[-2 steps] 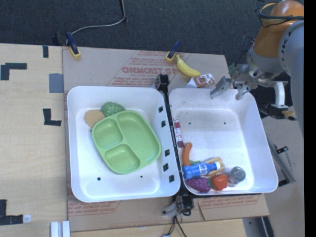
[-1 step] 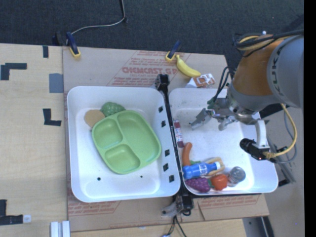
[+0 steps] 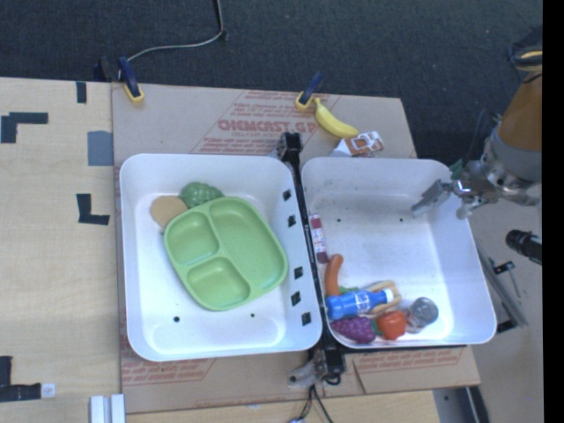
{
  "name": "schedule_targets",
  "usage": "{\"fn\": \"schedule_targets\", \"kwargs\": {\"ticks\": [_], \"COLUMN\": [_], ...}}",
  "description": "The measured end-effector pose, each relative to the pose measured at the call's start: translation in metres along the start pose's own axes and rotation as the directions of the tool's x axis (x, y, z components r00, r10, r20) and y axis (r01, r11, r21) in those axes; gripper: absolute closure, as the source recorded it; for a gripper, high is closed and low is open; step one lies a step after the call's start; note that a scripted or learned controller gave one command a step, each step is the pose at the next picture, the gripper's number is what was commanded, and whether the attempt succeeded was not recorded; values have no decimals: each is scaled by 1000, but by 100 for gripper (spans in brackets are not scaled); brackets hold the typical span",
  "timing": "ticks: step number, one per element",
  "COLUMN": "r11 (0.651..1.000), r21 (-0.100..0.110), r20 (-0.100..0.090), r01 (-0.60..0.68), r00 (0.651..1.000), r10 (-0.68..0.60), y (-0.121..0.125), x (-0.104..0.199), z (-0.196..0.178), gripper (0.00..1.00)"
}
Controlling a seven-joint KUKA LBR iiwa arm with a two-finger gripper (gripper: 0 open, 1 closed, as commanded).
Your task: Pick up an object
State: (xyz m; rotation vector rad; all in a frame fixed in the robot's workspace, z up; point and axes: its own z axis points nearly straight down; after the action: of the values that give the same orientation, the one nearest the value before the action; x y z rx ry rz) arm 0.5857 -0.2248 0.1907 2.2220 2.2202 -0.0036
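The right bin [image 3: 388,179] holds a cluster near its front edge: a blue bottle [image 3: 357,303], an orange carrot [image 3: 332,273], purple grapes [image 3: 354,329], a red tomato [image 3: 391,325], a grey round piece [image 3: 423,311] and a pale yellow ring [image 3: 381,286]. My gripper [image 3: 446,203] hangs over the bin's far right corner, well behind that cluster. It is open, with nothing between its fingers. The left bin [image 3: 145,315] carries a green divided plate [image 3: 226,252], a green leafy toy [image 3: 200,193] and a tan disc [image 3: 166,209].
A yellow banana [image 3: 334,121] and a small printed packet [image 3: 364,144] lie on the cardboard behind the right bin. Clamps [image 3: 131,88] grip the cardboard's far edge. A black divider [image 3: 298,227] runs between the bins. The arm's orange band [image 3: 522,117] stands at the right.
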Motion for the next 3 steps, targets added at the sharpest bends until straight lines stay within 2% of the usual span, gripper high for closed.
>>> {"fn": "schedule_targets", "kwargs": {"ticks": [1, 2, 3], "r11": [1000, 1000, 1000], "r21": [1, -4, -3], "r20": [-3, -1, 0], "r01": [3, 3, 2], "r00": [1000, 1000, 1000], "r10": [-3, -3, -2], "y": [42, 82, 83], "x": [85, 125, 131], "z": [53, 105, 105], "gripper": [0, 0, 0]}}
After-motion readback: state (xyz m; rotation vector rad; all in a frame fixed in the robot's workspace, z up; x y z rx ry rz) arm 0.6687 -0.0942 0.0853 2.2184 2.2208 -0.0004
